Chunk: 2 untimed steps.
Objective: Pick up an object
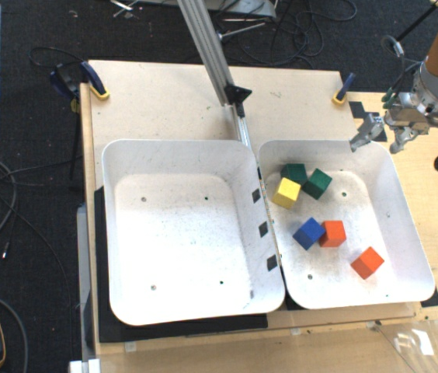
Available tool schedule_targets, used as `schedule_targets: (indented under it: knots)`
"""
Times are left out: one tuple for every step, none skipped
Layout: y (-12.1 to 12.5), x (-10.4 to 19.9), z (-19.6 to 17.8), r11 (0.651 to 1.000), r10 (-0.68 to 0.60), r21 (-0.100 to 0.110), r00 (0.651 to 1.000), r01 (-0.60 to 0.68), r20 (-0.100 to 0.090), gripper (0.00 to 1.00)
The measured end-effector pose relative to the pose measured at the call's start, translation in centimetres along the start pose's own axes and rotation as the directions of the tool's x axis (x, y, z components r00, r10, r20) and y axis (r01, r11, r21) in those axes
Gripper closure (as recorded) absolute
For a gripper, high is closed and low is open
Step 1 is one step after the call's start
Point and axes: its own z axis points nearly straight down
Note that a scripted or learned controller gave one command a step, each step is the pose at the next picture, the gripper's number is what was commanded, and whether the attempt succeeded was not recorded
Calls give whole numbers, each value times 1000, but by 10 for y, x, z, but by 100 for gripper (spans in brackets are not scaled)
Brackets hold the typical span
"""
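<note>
Several small cubes lie in the right bin (405, 208): two green ones (294, 173) (318, 183) touching at the back, and a yellow one (286, 193) just in front of them. A blue cube (308, 233) and a red-orange cube (333, 233) sit side by side in the middle. A second orange cube (367, 262) lies alone toward the front right. My gripper (380, 137) hangs above the bin's far right rim, well clear of the cubes. It is open, with nothing between its fingers.
The left bin (126, 169) stands beside the right one, with a raised divider between them. A slanted metal pole (207, 41) rises from the bench behind the bins. Clamps (95, 82) (343, 90) sit at the bench's back corners.
</note>
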Motion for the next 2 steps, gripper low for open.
schedule_targets:
  knots:
    - [-62, 38, 132, 1000, 3, 10, 1000, -3, -5, 0]
    - [-110, 64, 148, 1000, 4, -9, 1000, -4, -1, 0]
